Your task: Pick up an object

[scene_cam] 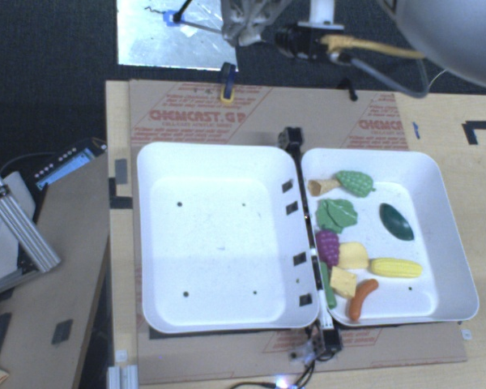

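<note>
1. Camera view: the claw (251, 10) hangs above the far edge of the worktop (194, 108), outside both bins; whether it is released or clenched cannot be told.
2. The right bin (449, 217) holds the toy foods: corn cob (395, 267), grapes (328, 246), sausage (361, 298), dark green piece (396, 221).
3. The left bin (219, 241) sits beside it, touching.

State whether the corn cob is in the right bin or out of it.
In. The corn cob lies flat on the right bin's floor, inside its rim, beside the yellow block.
</note>
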You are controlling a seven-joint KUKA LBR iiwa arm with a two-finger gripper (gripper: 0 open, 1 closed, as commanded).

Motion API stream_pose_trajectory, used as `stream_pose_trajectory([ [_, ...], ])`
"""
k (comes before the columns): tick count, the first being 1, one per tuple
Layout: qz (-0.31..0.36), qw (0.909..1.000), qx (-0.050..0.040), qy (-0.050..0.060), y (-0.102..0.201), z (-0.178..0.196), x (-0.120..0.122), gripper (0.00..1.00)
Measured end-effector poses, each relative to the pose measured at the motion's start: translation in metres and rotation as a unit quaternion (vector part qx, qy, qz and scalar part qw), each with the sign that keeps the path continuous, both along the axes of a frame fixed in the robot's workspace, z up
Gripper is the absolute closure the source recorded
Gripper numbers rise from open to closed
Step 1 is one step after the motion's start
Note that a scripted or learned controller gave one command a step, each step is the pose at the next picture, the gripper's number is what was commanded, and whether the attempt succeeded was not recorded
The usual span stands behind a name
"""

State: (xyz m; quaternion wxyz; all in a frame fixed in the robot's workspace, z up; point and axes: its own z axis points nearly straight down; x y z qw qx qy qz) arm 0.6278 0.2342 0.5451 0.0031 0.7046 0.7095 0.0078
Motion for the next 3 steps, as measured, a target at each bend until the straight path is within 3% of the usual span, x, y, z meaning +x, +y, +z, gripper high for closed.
stream_pose_trajectory([
  [1,-0.003,1.0000,-0.0030,0.006,0.000,-0.010,0.042,1.00],
  [2,-0.007,0.9999,-0.0045,0.009,-0.099,-0.054,0.041,1.00],
  [3,-0.003,0.9999,-0.0047,0.015,-0.086,-0.236,0.039,1.00],
])
